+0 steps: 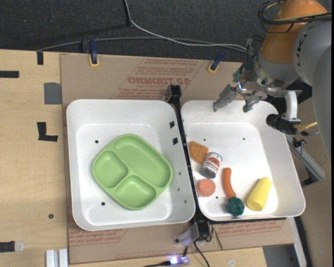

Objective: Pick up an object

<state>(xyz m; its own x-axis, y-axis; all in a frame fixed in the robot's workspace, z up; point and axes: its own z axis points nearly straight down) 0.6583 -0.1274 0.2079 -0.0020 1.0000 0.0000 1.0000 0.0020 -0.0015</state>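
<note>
Here the bench [22, 149] carries a cardboard sheet [150, 77] with red print that I cannot read with certainty. On it sit my two white bins: the left bin [78, 121] holds a green divided plate [132, 171], and the right bin [278, 166] holds the small things I could pick.

My arm [300, 26], grey with its orange band, comes in from three o'clock. My tool [236, 101] hangs over the right bin's far rim, toward twelve o'clock of that bin, its two fingers [222, 100] spread apart with nothing between them and touching nothing I can see.

The objects lie well apart from my tool, toward six o'clock of it, in the bin's near half. The yellow piece [259, 193] sits at five o'clock. The orange carrot [228, 181] lies just beside it at its nine o'clock, with a dark green lump [235, 206] at its near end. A tan wedge [198, 151] touches a small can [211, 164] with a red-and-white label, its writing too small to read. A pinkish round slice [206, 187] lies just beside the can, at six o'clock of it.
</note>
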